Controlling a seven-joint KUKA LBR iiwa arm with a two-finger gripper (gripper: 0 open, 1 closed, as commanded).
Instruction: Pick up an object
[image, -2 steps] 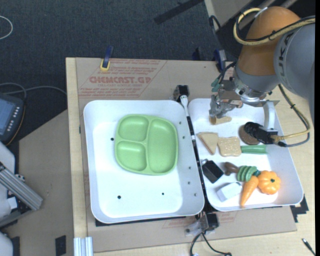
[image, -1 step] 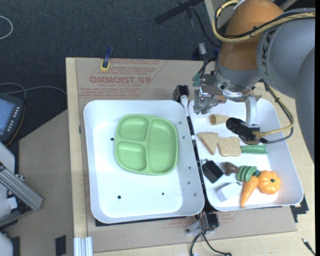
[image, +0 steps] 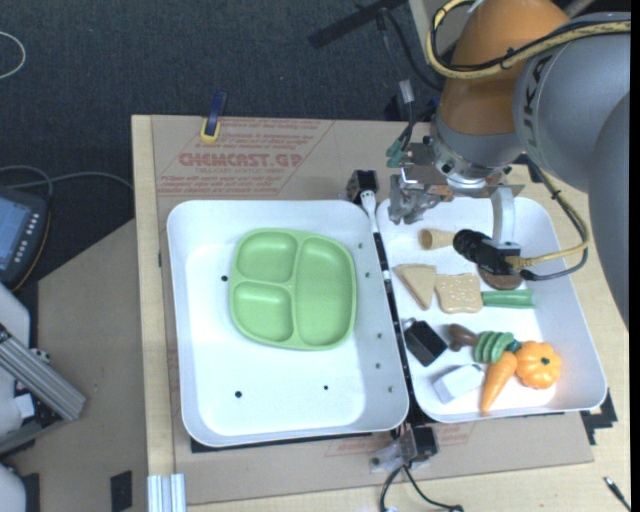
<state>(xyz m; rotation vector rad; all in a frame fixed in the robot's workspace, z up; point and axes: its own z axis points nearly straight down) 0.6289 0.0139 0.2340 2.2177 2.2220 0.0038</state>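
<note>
Up and left of the tan cracker (image: 458, 292), the gripper (image: 412, 205) is hanging over the far-left corner of the right bin (image: 572, 322), w/ the grey arm (image: 585, 90) reaching in from the view's right side. Whether it's gripping wide or narrow: can't tell from this angle.

The cracker is lying flat approx mid-bin. A pale bread wedge (image: 415, 283) is lying just left of the cracker, edges nearly touching. A small tan cone (image: 435, 238) is lying on its side above the cracker. It's the obj nearest the gripper, but apart from it. A green stick (image: 508, 297) is poking out just right of the cracker.

Below the cracker, a brown piece (image: 460, 335) is resting beside a black block (image: 424, 341), which is sitting below-left. Further below, a white block (image: 458, 382) is lying near the bin's front wall. Below-right of the cracker, a green ridged piece (image: 492, 347) is touching the carrot (image: 497, 378), and an orange pumpkin (image: 537, 365) is leaning against that carrot.

Well left of the cracker, a green divided plate (image: 295, 290) is sitting flat in the left bin (image: 200, 385).
</note>
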